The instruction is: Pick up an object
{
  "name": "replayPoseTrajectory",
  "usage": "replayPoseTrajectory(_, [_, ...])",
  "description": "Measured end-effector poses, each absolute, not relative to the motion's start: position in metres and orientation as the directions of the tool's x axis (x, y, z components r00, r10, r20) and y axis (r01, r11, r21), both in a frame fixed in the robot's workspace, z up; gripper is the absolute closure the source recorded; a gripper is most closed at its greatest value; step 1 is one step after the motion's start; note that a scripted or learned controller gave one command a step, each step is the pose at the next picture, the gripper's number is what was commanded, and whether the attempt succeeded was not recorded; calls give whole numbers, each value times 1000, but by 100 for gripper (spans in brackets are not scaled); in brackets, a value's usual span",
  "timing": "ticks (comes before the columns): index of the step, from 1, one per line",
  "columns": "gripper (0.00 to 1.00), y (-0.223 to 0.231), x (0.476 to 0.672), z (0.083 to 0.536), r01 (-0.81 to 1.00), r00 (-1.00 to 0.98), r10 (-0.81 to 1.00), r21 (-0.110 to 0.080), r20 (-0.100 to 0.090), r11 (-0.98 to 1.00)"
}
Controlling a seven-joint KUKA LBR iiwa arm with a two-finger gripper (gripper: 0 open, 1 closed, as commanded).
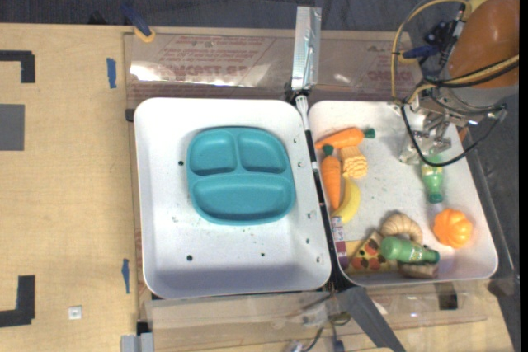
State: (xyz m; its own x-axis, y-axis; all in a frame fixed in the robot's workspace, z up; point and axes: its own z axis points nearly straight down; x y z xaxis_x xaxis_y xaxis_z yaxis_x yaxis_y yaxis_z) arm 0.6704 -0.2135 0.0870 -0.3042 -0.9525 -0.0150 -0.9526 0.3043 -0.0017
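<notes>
Gripper [431, 146] sits at the right bin's [483, 260] 1 o'clock corner, right above a small green bottle [433, 182]; can't tell whether it's touching. Finger state: can't tell. W/in the bin: carrots [340, 154] at 10 o'clock, orange [453, 227] at 4. Left bin [157, 177] has a teal tray [240, 175].

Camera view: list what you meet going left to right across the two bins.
Left bin → teal divided plate → right bin → upright carrot → corn piece → green bottle lying down → gripper over a small green item → orange fruit.
</notes>
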Motion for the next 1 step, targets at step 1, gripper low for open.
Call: replayPoseTrajectory(1, [100,-208,672,87,-1000,13,-1000,-7,-20,-13])
